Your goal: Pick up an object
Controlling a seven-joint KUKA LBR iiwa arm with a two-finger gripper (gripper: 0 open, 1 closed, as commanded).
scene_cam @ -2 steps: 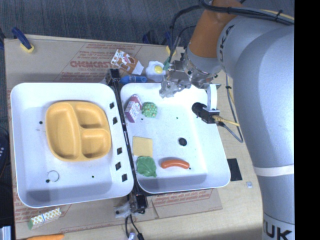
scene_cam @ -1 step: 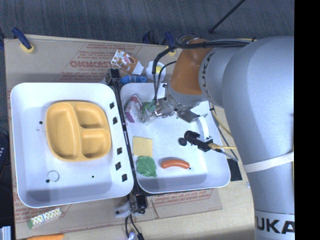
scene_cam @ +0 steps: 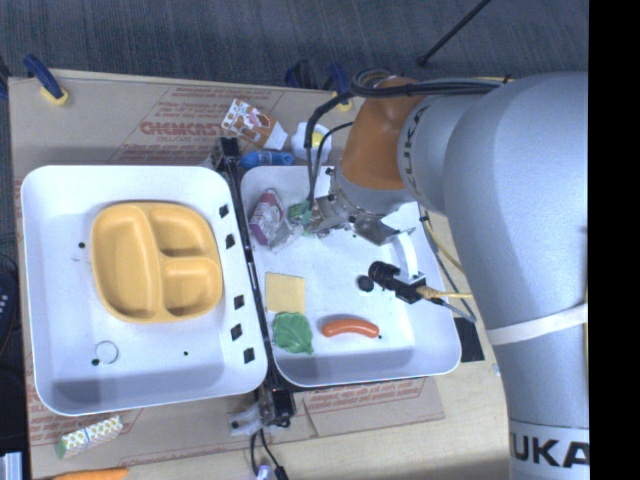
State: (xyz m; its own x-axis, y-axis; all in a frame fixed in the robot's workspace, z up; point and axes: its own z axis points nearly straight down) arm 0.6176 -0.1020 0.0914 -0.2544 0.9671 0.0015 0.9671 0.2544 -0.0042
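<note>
Arm enters from the right, orange band over the top of the right bin (scene_cam: 440, 353). Tool (scene_cam: 318, 215) sits low at the upper left of that bin, next to the divider between the bins. Can't tell how far open it is or whether it has anything; wrist and cabling block the tips.

Right bin contents:
- crumpled clear wrapper with purple inside (scene_cam: 268, 218), upper left, just beside the tool
- small green piece (scene_cam: 299, 211) between the wrapper and the tool, touching or nearly touching both; contact with the tool unclear
- yellow cheese slice (scene_cam: 285, 292), flat, left of centre
- green leafy toy (scene_cam: 293, 332) just below the cheese slice, near the front left corner
- orange sausage (scene_cam: 349, 327), lying flat near the front wall, right of the leafy toy, apart from it
- black fitting (scene_cam: 388, 279) with a cable, right of centre, looks like part of the arm's hardware rather than a loose item

Left bin (scene_cam: 40, 268): yellow divided tray (scene_cam: 155, 260) sits flat in the middle, three compartments. Small clear ring (scene_cam: 106, 352) near the front left, well apart from the tray.

On the worktop (scene_cam: 120, 133) outside the bins: snack packet (scene_cam: 246, 120) and a blue item (scene_cam: 266, 158) behind the right bin, blue clamp (scene_cam: 45, 78) at the far left corner, wrapped candy (scene_cam: 90, 435) at the front left.
</note>
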